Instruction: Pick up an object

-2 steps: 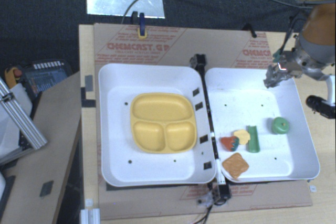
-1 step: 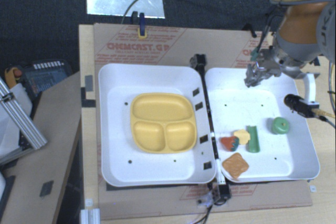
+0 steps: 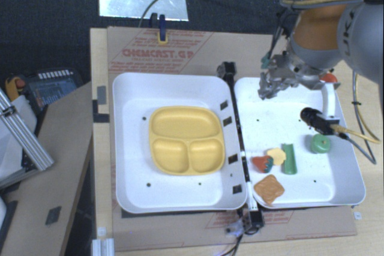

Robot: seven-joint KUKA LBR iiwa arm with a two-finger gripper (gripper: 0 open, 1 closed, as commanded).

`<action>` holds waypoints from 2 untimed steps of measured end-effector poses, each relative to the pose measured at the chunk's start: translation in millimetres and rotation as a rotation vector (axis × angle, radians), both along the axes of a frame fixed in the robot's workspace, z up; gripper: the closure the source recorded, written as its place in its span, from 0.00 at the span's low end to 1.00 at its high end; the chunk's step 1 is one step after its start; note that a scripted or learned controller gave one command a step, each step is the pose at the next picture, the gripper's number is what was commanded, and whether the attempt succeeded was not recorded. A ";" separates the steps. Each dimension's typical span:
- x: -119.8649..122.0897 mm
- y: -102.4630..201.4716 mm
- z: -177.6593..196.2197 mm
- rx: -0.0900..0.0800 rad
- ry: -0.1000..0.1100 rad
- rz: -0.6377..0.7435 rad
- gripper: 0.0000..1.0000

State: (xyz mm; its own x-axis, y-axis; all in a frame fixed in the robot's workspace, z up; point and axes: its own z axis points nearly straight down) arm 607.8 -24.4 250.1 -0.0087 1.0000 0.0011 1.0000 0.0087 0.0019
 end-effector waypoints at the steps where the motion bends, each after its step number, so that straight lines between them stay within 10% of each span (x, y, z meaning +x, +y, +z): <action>1: -12.2 53.4 -2.1 0.000 0.002 0.000 1.00; 2: -12.0 110.1 -4.4 0.000 0.000 -0.002 1.00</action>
